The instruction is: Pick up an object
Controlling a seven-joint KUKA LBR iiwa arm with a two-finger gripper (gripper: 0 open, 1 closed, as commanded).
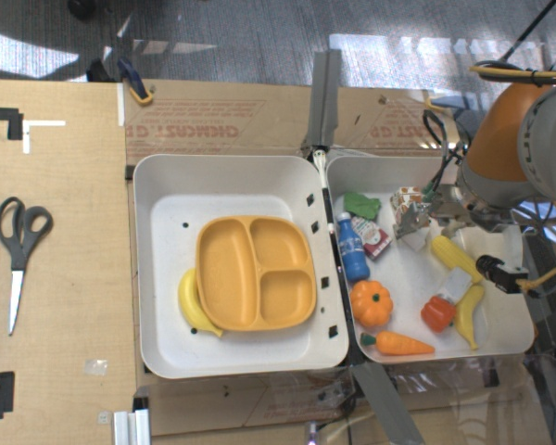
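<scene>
Toys crowd the right bin (514, 336): blue bottle (354, 253), pumpkin (372, 303), carrot (400, 344), corn (453, 253). Pincer (415, 219) hangs low by far wall, poised to pick; grip state unreadable.

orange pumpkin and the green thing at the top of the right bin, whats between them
In the camera view, the blue bottle lies between the green item and the orange pumpkin.

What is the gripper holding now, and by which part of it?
It cannot be told. The gripper hangs low in the right bin, just above a crumpled silver packet, and the view does not settle any hold.
</scene>
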